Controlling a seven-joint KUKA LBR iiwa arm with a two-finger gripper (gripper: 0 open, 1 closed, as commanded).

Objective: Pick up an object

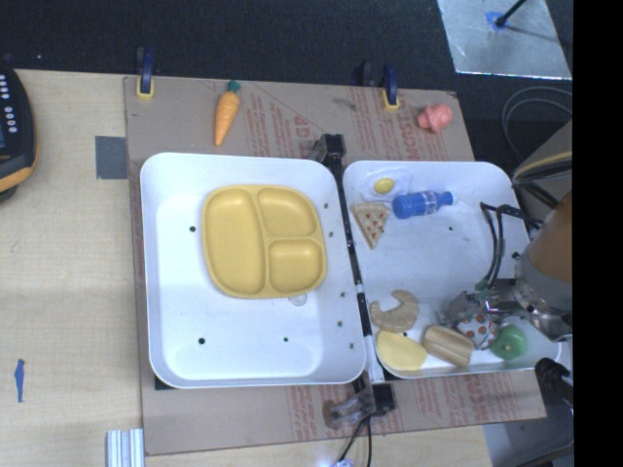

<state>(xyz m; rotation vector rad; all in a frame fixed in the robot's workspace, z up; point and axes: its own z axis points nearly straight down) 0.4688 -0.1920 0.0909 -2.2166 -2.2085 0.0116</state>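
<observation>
Camera view: blue bottle (421, 203) lies crosswise (cap rightward).

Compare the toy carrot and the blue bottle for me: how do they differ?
The carrot is orange and tapered; the blue bottle is a cylinder. The carrot lies outside both bins on the brown board, pointing roughly up-down in view; the bottle lies inside the right bin, roughly sideways. Both lie flat.

Glossy white plastic bins (165, 261); matt yellow plastic divided plate (263, 239).
</observation>
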